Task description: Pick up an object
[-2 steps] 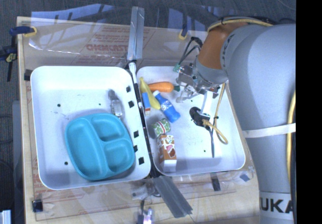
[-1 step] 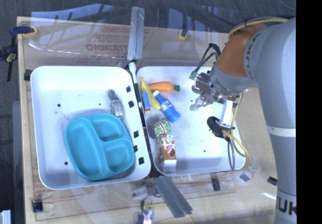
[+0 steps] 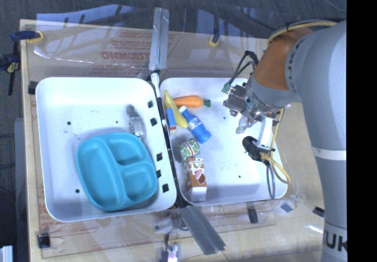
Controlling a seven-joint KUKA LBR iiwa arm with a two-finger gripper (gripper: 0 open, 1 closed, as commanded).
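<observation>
carrot: smooth orange taper (image 3: 187, 101), upper left of the right bin (image 3: 235, 187), long axis level, green tip toward frame right
gripper: grey metal (image 3: 250, 131), right of centre; whether it grips anything cannot be told
tray: glossy blue, three wells (image 3: 116, 169), left bin (image 3: 53, 137)
bench: clear plastic sheeting (image 3: 88, 49)

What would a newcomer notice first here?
Likely the blue tray lying in the left bin, beside a small metal piece. Then the cluster along the right bin's left side: carrot, blue bottle, can and carton, with the gripper over that bin's right half.
</observation>
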